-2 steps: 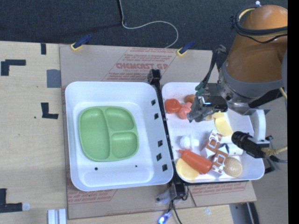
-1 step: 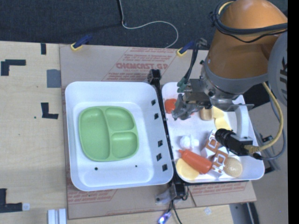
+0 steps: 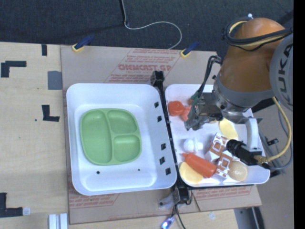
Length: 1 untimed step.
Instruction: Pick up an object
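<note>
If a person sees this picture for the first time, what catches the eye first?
Probably the big grey arm with its orange band, which reaches in from the right over the right bin. Below it lies a pile of small things, among them an orange carrot-like piece. In the left bin rests a green divided plate.

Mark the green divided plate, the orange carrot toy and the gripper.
green divided plate [image 3: 110,136]: camera view, on its centre ridge.
orange carrot toy [image 3: 200,164]: camera view, mid-body.
gripper [image 3: 192,123]: camera view, at its fingertips.
</note>
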{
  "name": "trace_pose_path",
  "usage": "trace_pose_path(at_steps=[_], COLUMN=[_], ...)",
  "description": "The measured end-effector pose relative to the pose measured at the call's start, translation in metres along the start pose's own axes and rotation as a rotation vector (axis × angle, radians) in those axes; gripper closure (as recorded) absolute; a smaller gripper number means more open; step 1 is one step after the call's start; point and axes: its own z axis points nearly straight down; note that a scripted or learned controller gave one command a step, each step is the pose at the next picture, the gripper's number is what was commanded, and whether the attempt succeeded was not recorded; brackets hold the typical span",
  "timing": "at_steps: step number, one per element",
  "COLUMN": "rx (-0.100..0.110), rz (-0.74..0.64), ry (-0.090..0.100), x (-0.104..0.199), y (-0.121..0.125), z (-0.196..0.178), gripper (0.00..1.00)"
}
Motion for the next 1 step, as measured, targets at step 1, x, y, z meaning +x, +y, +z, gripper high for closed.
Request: trace_pose_path(at_steps=[1], rx=[-0.001], rz=[-0.010], ry=[0.003], x=[0.0600], y=[-0.0032], z=[0.0342], gripper=[1.00])
